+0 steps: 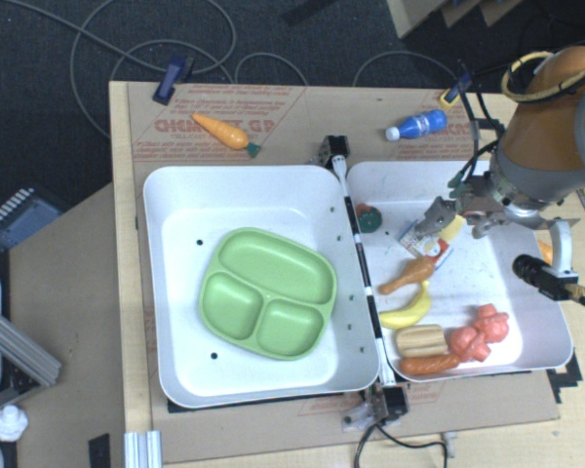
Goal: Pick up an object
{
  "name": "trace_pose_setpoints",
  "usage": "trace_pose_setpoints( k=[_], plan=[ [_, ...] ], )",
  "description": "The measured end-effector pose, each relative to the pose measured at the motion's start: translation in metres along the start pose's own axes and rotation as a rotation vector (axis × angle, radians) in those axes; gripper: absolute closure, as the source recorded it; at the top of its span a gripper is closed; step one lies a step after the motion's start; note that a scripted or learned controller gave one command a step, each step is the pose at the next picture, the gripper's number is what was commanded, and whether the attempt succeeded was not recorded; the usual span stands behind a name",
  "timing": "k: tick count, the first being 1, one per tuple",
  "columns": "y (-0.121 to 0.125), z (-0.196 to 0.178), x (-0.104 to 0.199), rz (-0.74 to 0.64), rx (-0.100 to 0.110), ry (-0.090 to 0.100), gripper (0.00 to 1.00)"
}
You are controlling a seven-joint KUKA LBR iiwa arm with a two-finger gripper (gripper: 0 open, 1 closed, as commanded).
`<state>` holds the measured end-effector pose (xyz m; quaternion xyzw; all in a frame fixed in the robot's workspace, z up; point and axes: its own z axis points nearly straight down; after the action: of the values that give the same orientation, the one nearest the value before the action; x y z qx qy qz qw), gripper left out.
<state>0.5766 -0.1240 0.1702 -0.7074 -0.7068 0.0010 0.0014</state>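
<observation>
Glossy white plastic bins, a matt green plastic tray, on a brown cardboard-like bench.

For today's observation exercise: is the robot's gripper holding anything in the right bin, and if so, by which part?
It cannot be told. The gripper sits low over the right bin, just above the orange toy, but no object shows between its fingers.

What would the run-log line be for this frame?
arm: over right bin | gripper: above toy food, grasp not confirmed | left bin: green tray | outside bins: carrot, blue bottle
</observation>
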Motion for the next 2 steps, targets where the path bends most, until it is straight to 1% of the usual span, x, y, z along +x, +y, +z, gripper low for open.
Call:
trace_pose_setpoints(
  k=[1, 2],
  plan=[
    [0.014, 0.082, 0.013, 0.0, -0.01, -0.003, 0.0],
    [-0.009, 0.08, 0.022, 0.0, -0.02, -0.007, 0.0]
  ],
)
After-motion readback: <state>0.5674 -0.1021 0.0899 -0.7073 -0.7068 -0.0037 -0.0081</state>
